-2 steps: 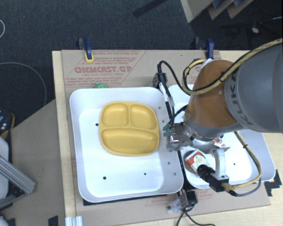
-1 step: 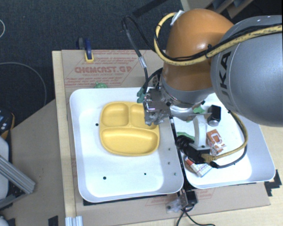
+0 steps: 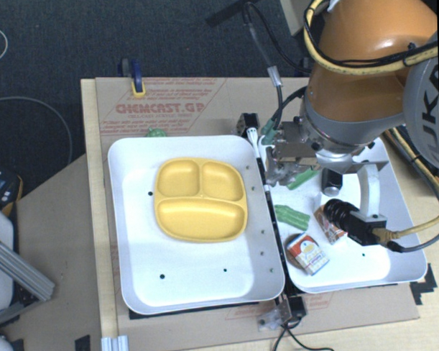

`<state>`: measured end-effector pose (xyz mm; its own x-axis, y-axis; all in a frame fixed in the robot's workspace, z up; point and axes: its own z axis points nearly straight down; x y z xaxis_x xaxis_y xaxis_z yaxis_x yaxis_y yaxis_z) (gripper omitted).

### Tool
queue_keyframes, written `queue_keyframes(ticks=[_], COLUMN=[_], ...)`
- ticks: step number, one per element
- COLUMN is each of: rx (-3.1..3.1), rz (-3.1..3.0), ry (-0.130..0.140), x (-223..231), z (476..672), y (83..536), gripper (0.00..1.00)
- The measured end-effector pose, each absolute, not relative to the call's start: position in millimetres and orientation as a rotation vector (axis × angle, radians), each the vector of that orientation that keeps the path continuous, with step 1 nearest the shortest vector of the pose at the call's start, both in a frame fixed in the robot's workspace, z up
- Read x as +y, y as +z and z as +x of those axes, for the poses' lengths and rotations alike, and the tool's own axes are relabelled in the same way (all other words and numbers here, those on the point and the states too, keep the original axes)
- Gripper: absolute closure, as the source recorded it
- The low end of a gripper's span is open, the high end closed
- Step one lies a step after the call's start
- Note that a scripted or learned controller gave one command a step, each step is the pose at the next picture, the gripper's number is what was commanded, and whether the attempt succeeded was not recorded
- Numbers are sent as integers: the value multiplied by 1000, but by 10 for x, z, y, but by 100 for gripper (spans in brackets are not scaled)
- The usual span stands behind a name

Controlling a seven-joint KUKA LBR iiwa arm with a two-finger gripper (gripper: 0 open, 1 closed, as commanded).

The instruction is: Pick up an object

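Hovering low over the right bin (image 3: 395, 269), near its back-left corner: the gripper (image 3: 294, 165), its fingers hidden under the wrist, so cannot tell how far open or whether anything is held. Just beside it, toward the front-right, a green piece (image 3: 303, 178) lying aslant. Further forward, a second green object (image 3: 291, 216), long axis running left-back to right-front. Near the front, a small red and white carton (image 3: 307, 253), print unreadable. In the left bin (image 3: 137, 275), a yellow divided plate (image 3: 201, 199). Legible on the cardboard (image 3: 167, 105) behind: "CHEMCAST GP".
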<state>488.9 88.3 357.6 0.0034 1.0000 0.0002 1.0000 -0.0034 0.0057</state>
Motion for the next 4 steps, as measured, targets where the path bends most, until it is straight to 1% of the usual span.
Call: queue_keyframes(ticks=[1,2,3,4], rx=[2221,2238,2220,2231], rz=[2218,2213,2218,2218], ry=[3,-7,10,-10], x=[910,1863,1722,2277], z=[4898,4771,4889,4799], y=[3649,3316,3853,3323], gripper=[100,100,100,100])
